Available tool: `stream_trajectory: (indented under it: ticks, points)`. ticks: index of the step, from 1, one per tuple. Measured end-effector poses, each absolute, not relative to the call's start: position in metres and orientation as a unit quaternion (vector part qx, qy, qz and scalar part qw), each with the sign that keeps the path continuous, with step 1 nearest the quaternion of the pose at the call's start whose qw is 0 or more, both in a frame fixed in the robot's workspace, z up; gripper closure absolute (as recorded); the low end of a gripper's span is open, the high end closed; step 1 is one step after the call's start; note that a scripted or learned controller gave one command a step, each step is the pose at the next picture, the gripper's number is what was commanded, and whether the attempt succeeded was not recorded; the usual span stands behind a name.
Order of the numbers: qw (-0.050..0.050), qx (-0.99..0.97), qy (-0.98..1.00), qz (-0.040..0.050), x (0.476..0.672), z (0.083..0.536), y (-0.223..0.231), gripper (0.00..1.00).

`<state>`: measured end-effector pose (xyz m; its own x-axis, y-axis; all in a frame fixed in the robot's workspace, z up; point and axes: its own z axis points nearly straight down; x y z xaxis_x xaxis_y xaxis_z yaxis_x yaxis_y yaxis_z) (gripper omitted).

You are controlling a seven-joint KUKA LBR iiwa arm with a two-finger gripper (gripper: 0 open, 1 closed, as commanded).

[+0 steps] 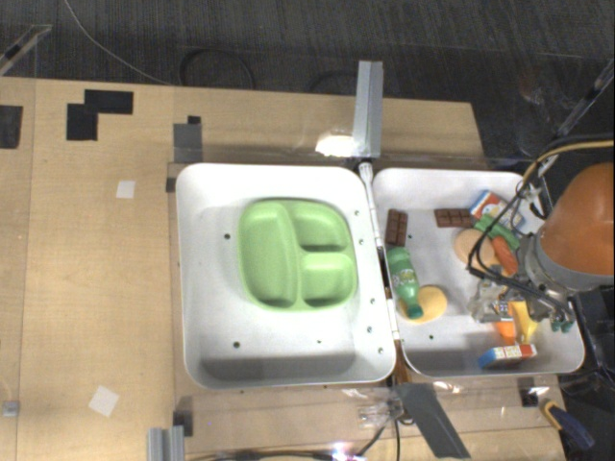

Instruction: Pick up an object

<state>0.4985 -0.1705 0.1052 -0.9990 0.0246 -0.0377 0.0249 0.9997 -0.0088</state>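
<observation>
The gripper hangs low over the right bin's front right corner — seemingly to reach the clutter; its grip state I cannot tell.

A pale green divided tray is seen in the white left bin; brown chocolate bars lie in the right.

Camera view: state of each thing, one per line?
Green tray: flat in the left bin, compartments up.
Green bottle: lying on its side, right bin.
Brown bars: lying flat.
Gripper: low over the right bin's clutter; no grasp visible.
</observation>
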Motion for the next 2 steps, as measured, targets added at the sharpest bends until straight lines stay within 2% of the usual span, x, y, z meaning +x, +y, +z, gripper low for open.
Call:
stream_trajectory:
  ticks: [1,2]
  points:
    - [0.006,-0.178,0.984,-0.0019,0.5602,0.1391,-0.1913,1.00]
    - [0.005,-0.178,0.984,-0.0014,0.5598,0.1385,-0.1910,0.00]
